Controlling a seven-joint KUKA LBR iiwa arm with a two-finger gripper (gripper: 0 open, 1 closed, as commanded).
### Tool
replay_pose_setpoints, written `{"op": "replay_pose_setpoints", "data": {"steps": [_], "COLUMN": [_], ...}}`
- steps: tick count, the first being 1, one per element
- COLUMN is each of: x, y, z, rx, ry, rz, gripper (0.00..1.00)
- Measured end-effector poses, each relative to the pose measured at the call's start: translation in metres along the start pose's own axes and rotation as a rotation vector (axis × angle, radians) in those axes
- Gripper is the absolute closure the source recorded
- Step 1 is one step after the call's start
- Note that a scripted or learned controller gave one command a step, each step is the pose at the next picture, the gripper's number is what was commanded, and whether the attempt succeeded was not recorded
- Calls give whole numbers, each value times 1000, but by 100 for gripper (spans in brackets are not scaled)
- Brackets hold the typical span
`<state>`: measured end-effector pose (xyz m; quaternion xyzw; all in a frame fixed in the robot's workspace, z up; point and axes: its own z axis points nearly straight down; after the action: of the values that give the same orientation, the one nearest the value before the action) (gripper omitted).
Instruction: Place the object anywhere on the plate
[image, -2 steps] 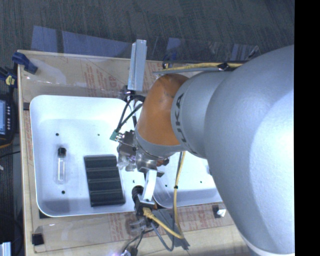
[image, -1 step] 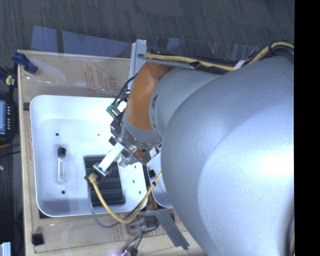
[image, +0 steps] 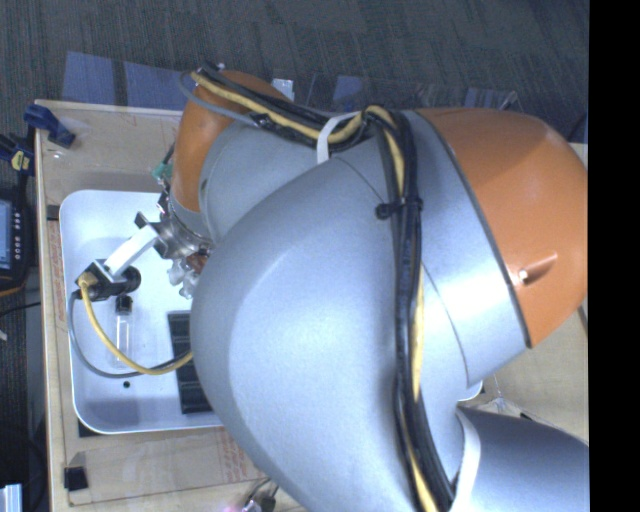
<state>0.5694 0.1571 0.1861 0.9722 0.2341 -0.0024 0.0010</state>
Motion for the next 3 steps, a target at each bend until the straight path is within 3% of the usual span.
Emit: {"op": "replay_pose_setpoints", "data": {"steps": [1,2,3], "x": [3,-29,-63], "y": [46,-17,9], "z": [-47,73,-77], "rx": [4,5,0], "ry": [3,-1,5], "rz": [-475,-835,-868], "gripper": [100,100,100]}}
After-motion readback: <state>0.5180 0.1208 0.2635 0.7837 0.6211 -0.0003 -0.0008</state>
